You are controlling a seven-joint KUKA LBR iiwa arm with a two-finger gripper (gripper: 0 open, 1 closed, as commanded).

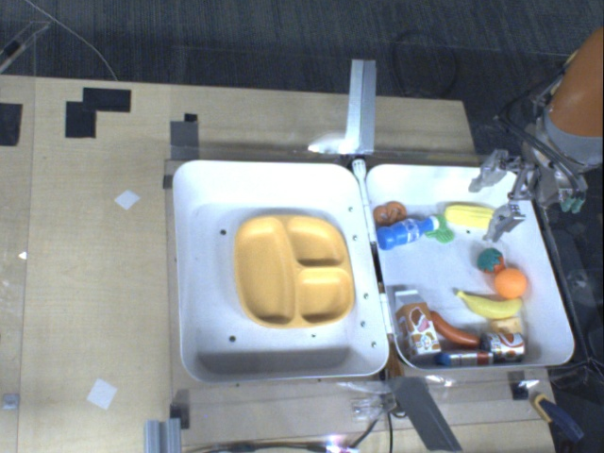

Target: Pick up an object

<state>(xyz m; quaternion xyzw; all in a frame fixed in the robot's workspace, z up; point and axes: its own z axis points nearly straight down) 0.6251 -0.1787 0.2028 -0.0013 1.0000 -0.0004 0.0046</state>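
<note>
Teal ball (490, 260), small and round, is sitting just below the hand (501, 199); hand is hanging open, gripping nothing.

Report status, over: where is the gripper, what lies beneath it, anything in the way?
Gripper open, nothing between its fingers, over right white bin. Nearest: yellow plastic lemon-like piece, teal ball. Nothing blocking.
</note>
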